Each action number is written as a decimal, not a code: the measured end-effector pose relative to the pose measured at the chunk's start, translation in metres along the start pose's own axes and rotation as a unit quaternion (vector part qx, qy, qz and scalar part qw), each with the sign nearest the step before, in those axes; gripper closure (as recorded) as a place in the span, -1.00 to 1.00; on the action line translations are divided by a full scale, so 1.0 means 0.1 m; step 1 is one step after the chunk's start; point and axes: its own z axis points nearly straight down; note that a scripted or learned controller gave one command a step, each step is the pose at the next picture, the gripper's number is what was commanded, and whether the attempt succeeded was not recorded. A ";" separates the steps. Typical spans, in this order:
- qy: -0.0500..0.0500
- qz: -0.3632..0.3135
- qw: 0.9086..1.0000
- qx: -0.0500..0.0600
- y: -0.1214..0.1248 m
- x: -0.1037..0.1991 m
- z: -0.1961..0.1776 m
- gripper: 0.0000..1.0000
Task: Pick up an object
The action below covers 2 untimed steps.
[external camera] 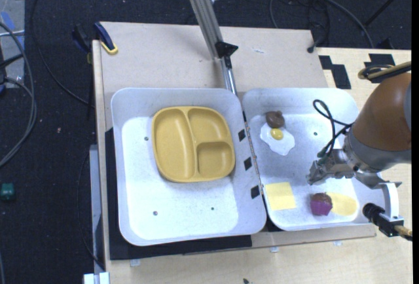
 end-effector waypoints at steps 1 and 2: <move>-0.001 -0.003 1.000 -0.003 0.10 -0.04 -0.55 1.00; -0.001 -0.003 1.000 -0.003 0.11 -0.04 -0.98 1.00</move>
